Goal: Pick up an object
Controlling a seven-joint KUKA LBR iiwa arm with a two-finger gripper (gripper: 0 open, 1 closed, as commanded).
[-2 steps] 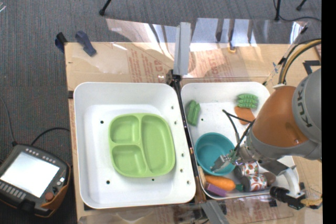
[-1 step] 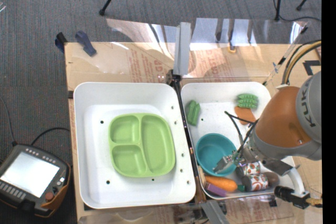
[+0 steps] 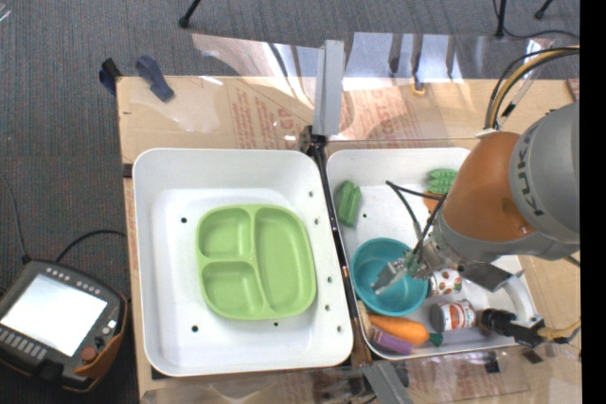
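Note:
The right bin holds a teal bowl, a green toy vegetable by its left wall, a green ridged item at the back, an orange carrot with a purple piece beside it at the front, and a small red-labelled bottle. A white cup with red spots sits right of the bowl. My gripper hangs low over the bowl's right side, under the orange wrist band. The arm hides the bin's right part.
The left bin carries a light green divided plate. A metal divider stands behind the gap between the bins. A teach pendant lies on the floor at lower left. Tripod legs stand behind the bench.

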